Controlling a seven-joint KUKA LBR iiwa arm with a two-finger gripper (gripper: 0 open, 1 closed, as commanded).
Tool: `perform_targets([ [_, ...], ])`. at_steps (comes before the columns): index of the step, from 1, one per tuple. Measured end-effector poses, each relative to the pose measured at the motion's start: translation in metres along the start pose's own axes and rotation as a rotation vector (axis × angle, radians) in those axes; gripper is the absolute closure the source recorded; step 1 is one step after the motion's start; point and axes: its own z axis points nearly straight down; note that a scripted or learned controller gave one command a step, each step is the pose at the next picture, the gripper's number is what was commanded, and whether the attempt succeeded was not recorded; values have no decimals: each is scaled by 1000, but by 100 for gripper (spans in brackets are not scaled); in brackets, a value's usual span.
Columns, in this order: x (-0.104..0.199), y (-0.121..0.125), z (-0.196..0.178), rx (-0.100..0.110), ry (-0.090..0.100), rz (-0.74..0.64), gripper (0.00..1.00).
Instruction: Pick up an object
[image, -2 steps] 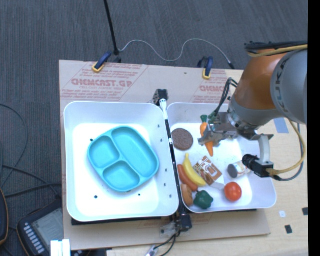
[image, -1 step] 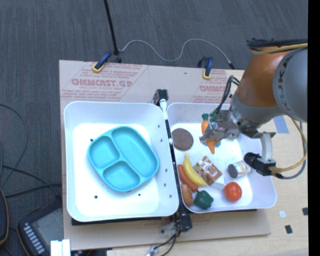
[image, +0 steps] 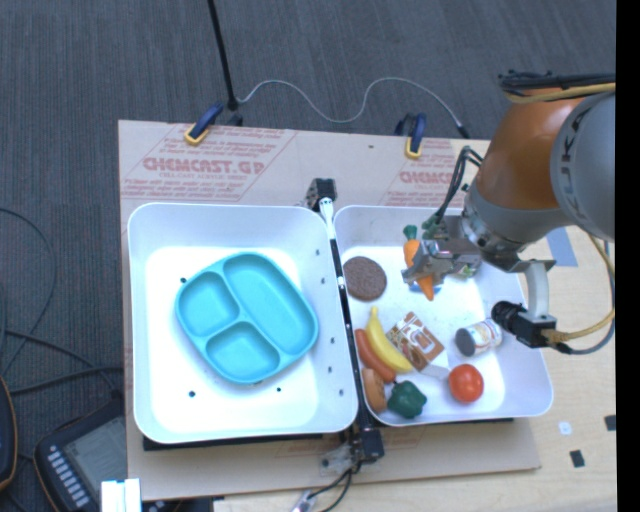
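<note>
Camera view looks down on the tabletop (image: 200, 140), a brown board carrying two white bins. The left bin (image: 160, 400) holds a blue three-compartment plate (image: 246, 316). The right bin (image: 525, 395) holds the pickable things. The grey arm (image: 545, 160) with its orange band reaches in from three o'clock, and its jaws (image: 432, 262) sit at the bin's twelve o'clock end, over a toy carrot (image: 422, 264).

The carrot shows as an orange body with a green top, partly covered by the metal of the jaws. It appears to lie between them, but whether they are clamped on it or merely around it cannot be told from this angle.

Going down in size, the rest of the bin: a banana (image: 387, 342) and a sausage (image: 373, 352) at seven o'clock, a brown round cookie (image: 364, 278) at ten o'clock, a printed packet (image: 420, 342) near the centre, a small can (image: 478, 338) at four o'clock, a green pepper (image: 405, 399) and a tomato (image: 465, 383) at six o'clock.

The likely risks: the carrot is slim and tapered, so an off-centre pinch could let it pivot or slip out on lifting. The bin's far wall is near, and a contact there could jar the grip loose. A black attachment (image: 520, 320) hanging off the arm sits close to the can and could nudge it.
</note>
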Motion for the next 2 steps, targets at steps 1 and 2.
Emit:
perform_targets([
  [1,0,0,-10,0,0,-1,100],
  [2,0,1,-19,0,0,-1,100],
])
